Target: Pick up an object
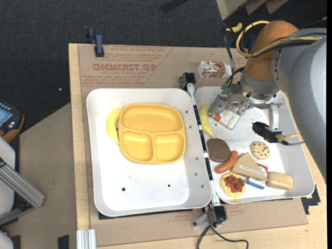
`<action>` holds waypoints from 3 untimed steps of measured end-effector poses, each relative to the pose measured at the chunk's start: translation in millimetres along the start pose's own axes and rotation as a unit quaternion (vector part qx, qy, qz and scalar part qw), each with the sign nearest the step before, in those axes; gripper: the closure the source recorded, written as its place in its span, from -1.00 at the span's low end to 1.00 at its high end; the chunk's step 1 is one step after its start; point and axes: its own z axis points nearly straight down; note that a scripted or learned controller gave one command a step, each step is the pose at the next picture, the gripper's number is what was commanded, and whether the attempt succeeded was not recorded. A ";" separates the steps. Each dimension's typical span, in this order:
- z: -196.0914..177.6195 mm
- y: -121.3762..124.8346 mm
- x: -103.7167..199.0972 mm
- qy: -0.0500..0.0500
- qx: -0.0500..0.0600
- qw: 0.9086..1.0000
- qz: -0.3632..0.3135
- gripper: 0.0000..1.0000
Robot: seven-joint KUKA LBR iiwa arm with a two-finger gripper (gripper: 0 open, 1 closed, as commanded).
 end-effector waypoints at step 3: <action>5.5 -172.9 -7.1 0.002 0.001 1.000 0.005 -1.00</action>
